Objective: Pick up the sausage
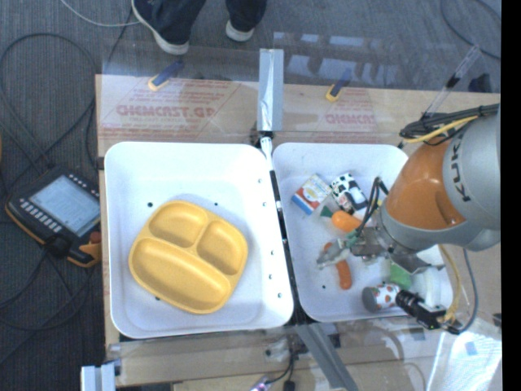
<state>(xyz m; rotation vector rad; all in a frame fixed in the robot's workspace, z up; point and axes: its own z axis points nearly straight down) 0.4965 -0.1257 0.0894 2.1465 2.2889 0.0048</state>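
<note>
Camera view: bench seen from above, two white bins side by side.
Left bin [122, 177]: holds a yellow divided plate [189, 255] near its middle.
Right bin [303, 287]: holds the clutter and the arm's working end.
Sausage [344, 274]: short, orange-red, lying near the right bin's front edge, toward its middle, free of any grip.
Neighbours: small carton [310, 195] and black-and-white toy [348, 191] toward the back edge; orange piece [346, 221] between them and the sausage.
Gripper [332, 257]: just above the sausage's upper end; whether its claw is spread or pressed together, I cannot tell.
Step in hand: closing in on the sausage.
Doing it well: straddle the sausage's middle across its short width, descend straight, avoid nudging the orange piece.
</note>
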